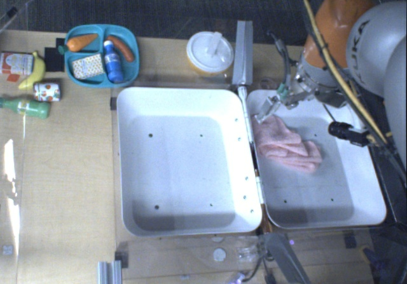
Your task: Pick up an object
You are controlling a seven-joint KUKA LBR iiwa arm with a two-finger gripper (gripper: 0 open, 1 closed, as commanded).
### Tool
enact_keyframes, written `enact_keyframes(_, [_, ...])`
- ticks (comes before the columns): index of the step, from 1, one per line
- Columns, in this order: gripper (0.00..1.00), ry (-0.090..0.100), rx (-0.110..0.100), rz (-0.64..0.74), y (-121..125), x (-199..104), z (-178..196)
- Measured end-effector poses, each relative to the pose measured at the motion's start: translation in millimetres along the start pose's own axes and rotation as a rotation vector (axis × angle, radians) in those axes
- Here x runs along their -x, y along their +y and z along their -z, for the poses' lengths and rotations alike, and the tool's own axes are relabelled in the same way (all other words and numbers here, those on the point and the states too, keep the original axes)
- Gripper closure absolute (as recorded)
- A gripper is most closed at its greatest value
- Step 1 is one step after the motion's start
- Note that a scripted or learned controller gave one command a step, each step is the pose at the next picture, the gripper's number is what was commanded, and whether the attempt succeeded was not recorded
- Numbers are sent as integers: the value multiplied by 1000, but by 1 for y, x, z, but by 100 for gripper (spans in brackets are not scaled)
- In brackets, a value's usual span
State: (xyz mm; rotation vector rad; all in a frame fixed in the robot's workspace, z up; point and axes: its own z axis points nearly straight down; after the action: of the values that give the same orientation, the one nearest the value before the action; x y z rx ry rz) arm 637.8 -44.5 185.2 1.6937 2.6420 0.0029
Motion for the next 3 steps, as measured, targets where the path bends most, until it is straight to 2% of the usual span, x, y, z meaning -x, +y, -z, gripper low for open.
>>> enact_keyframes(1, [0,0,-1,27,-20,26,-1])
enact_keyframes(2, [0,-4,8,161,-66,26,-87])
enact_keyframes(3, [100,-5,12,163,-64,25,-76])
